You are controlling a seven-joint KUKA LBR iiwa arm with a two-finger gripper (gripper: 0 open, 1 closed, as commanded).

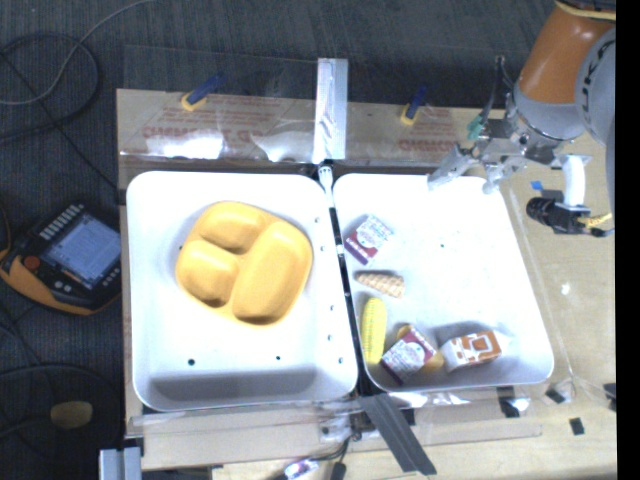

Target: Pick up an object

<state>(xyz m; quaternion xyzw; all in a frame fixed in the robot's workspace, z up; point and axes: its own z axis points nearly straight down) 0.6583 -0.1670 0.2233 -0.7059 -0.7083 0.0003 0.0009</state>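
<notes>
My gripper (466, 176) hangs over the far right corner of the right bin (520, 268), open, with nothing between its fingers. Below it in that bin lie a purple-and-white packet (368, 238), a tan ridged piece (381, 284), a yellow corn cob (373, 328), a second purple-and-white packet (408, 353) and an orange-and-white carton (472, 348). They sit along the bin's left side and front edge, well apart from the gripper. A large yellow sectioned dish (243, 261) sits in the left bin (160, 368).
A metal post (331, 108) stands at the back between the bins. Crumpled clear plastic (230, 138) lies behind the left bin. An orange-edged pendant (68, 258) rests on the floor at the left.
</notes>
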